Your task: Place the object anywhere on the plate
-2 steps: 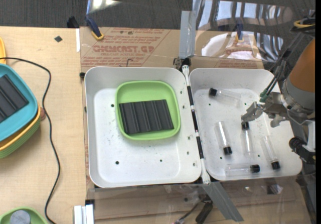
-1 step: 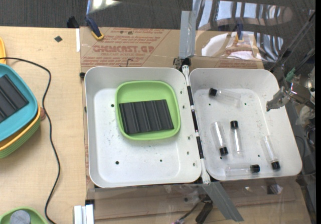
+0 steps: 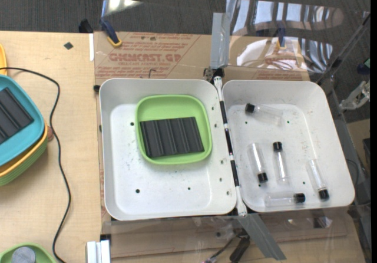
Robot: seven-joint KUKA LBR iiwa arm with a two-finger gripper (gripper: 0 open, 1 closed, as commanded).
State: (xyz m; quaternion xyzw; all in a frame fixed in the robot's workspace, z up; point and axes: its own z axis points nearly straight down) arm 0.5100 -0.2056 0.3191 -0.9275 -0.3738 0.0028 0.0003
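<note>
A square green plate (image 3: 143, 115) lies in the back half of the left white bin (image 3: 165, 188), with a dark ribbed mat (image 3: 174, 136) on it. Several clear tubes with black caps are scattered in the right white bin (image 3: 297, 129). One tube (image 3: 263, 111) lies near the back. Two tubes (image 3: 257, 161) (image 3: 280, 161) lie in the middle, side by side. Another tube (image 3: 316, 178) is at the right, and one more tube (image 3: 283, 200) rests along the front wall.
A stack of teal, orange and green plates (image 3: 23, 150) sits at the bench's left edge. A black cable (image 3: 59, 155) runs down beside it. Printed cardboard (image 3: 153, 55) and shiny plastic sheeting (image 3: 277, 38) lie behind the bins.
</note>
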